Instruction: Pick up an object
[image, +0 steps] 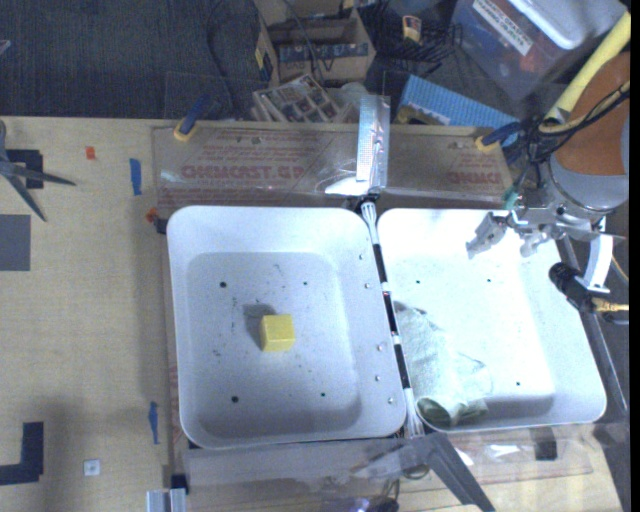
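Camera view has the gripper (497, 232) up over the back of the right bin (520, 300), fingers spread a bit with nothing between them. So it looks like the approach step, no grab yet. Yellow block (278, 332) sits mid left bin (200, 260); a rolled cloth (440, 375) lies along the right bin's front-left side. Next I'd guess it needs to pick a target and drop down onto it.

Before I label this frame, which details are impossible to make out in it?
- Gripper: too small and blurred in the camera view to tell whether it is open or shut.
- Rolled cloth: its lower end sits against the right bin's near wall, partly hidden.
- Yellow block: underside hidden; material unclear.
- Arm: cut off by the right edge.
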